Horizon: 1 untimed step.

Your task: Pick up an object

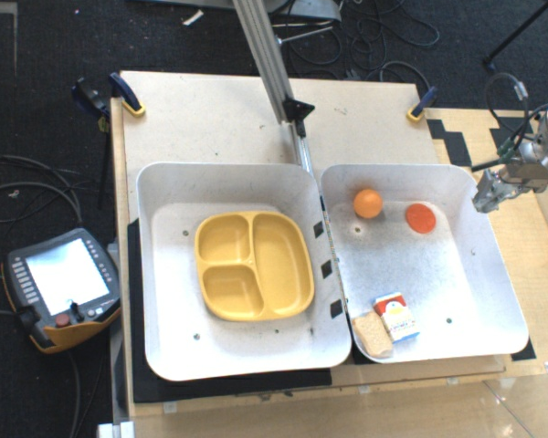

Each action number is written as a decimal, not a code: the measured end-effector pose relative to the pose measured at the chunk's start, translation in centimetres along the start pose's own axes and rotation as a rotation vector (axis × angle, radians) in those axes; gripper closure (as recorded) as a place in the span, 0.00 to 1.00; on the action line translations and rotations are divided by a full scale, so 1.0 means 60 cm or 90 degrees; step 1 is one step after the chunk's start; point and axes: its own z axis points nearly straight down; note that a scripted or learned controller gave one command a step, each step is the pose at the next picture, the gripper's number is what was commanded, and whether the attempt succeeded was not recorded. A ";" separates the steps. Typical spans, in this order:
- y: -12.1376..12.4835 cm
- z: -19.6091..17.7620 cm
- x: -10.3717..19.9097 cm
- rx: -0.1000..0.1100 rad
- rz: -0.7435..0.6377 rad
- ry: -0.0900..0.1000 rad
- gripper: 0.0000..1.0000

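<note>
The right bin (479, 272) holds an orange ball (368, 203) and a flat red-orange round piece (421, 218) near its far wall. A small white and red box (396, 316) and a tan bread-like piece (373, 335) lie at its near left corner. My gripper (490, 196) hangs at the right edge of the view, just outside the right bin's far right rim, well right of the red-orange piece. Nothing is seen held in it.
A yellow divided plate (254, 265) lies in the left bin (164, 245). A slanted metal pole (265, 44) rises from between the bins at the back. Clamps (421, 105) sit on the bench's far corners. A teach pendant (59, 286) rests at left.
</note>
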 end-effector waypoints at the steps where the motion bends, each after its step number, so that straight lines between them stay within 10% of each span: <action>1: 0.010 0.005 0.105 0.004 -0.004 0.003 1.00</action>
